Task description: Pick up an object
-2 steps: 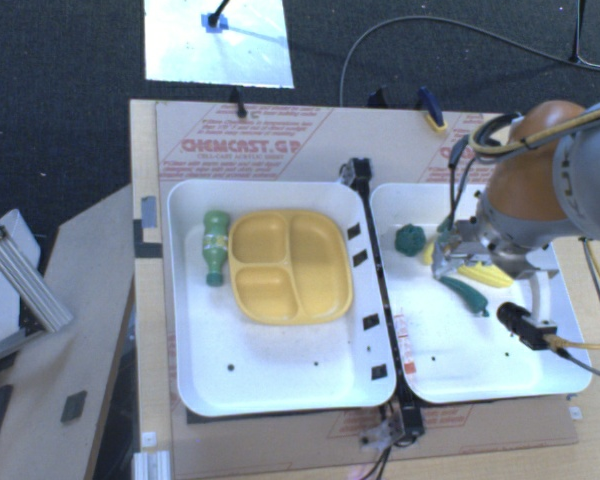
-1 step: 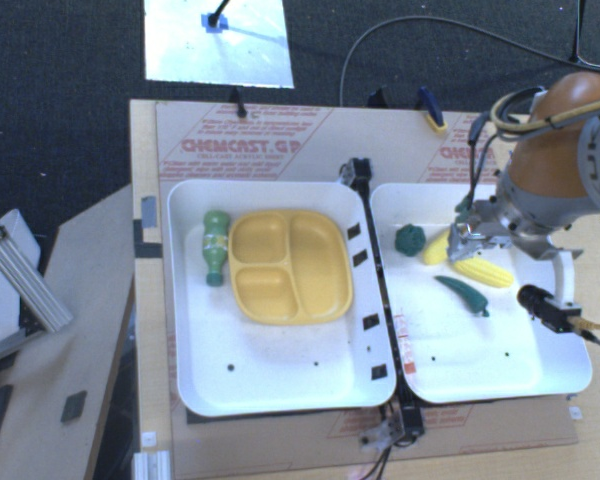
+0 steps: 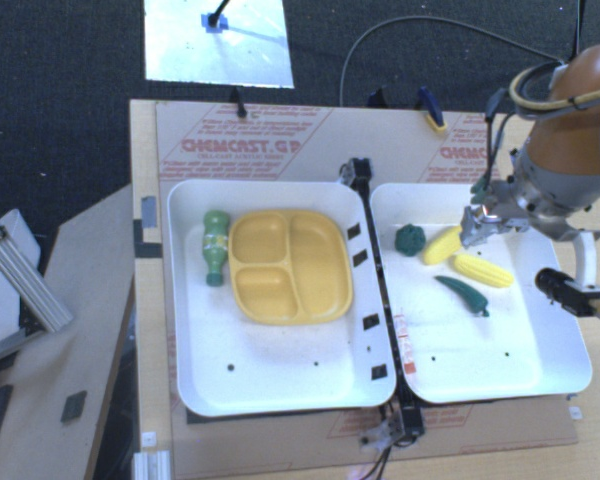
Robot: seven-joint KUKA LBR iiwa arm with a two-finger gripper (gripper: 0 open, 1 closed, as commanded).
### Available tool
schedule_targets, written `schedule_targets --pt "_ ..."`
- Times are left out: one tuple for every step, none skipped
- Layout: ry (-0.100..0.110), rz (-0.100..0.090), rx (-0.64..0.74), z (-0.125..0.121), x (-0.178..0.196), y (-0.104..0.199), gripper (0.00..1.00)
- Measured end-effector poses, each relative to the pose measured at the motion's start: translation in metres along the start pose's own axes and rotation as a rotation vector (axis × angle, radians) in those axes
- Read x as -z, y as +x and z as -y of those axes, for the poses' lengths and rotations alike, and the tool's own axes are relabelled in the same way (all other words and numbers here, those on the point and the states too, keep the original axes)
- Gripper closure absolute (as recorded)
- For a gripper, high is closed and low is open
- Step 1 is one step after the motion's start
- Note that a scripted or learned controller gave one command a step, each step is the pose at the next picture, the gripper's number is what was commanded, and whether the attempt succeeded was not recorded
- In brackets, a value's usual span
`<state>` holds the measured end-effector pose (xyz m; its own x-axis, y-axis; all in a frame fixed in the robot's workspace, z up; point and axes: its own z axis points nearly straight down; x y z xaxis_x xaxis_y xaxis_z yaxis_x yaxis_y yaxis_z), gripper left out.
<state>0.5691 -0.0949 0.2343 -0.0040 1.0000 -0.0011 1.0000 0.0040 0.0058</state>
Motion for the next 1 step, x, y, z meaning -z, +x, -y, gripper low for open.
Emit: schedule_targets --pt "0.005 -0.003 0.005 0.0133 0.0082 0.0492 1.00"
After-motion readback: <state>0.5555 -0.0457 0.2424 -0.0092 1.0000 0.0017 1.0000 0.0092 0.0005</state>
